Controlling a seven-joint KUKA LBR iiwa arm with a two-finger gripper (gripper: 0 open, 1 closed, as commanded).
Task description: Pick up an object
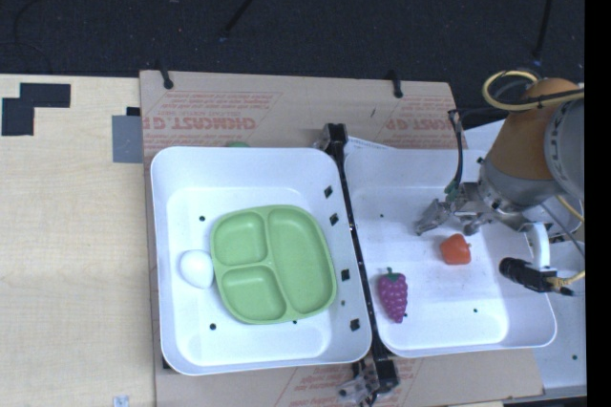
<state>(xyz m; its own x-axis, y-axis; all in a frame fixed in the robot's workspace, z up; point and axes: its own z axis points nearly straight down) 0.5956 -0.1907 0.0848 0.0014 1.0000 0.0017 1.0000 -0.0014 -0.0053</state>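
While the arm reached in over the right bin's (434, 338) right edge, its gripper (449, 216) hung low, fingers spread apart with nothing between them. An orange-red fruit (456, 249) lay just beside it, near the bin's middle. Purple grapes (392, 293) rested by the left wall. A green divided plate (272, 262) and white egg (196, 268) sat in the left bin (181, 176).

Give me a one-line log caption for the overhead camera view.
Claw hovers in the right bin near a red-orange toy and purple grapes; left bin holds a green tray and white egg.
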